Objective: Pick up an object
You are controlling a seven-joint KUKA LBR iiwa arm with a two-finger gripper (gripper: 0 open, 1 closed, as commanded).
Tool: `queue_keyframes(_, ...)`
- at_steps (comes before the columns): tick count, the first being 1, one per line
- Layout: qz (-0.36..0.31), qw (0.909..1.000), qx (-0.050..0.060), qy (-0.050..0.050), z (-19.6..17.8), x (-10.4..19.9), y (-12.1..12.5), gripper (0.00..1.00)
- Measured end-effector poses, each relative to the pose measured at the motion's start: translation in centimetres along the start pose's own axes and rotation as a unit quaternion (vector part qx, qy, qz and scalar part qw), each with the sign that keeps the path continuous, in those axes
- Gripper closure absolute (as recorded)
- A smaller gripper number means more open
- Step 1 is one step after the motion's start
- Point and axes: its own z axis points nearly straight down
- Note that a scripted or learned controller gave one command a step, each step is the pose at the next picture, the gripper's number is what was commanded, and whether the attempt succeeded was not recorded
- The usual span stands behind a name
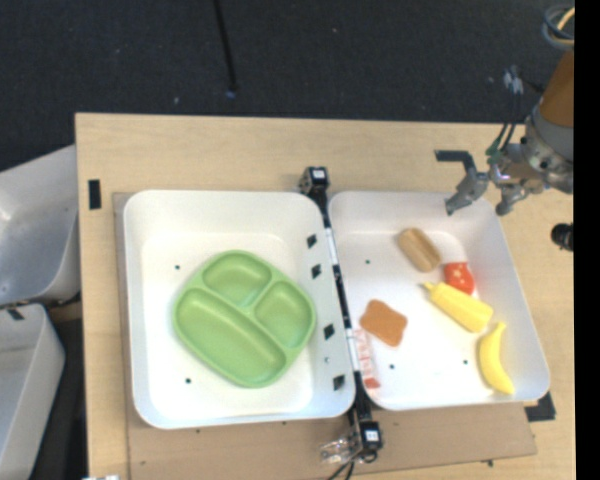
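Banana (494, 359): lies in the right bin's near corner, the piece farthest from the gripper, well below it in your view.
Toast slice (384, 322): rests flat on the right bin's floor, below the gripper and off to its left, apart from the other pieces.
Corn cob (460, 306): lies slantwise almost straight below the gripper, touching or nearly touching the red piece; you cannot tell which.
Red piece (460, 277): sits just above the corn, small, partly tucked against it.
Sausage roll (418, 248): the closest object to the gripper, just below it and slightly left, with bare floor around it.
Green tray (244, 316): a divided plate in the left bin, far to the gripper's left, across the bins' shared edge.
Right bin (410, 393): holds all five candidate objects.
Gripper (488, 197): stands at the right bin's far rim with its two fingers spread apart and nothing between them.
Step in hand: you are at the approach; no object is yet grasped.
Next move: judged from this layout, bring the spread fingers down over one piece, the sausage roll being the nearest and least crowded, align them across its short width, then close.
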Motion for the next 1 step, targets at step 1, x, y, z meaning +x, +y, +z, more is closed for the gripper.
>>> queue_keyframes(1,-0.002,1.0,0.002,0.0,5.36,0.39,0.89,0.0)
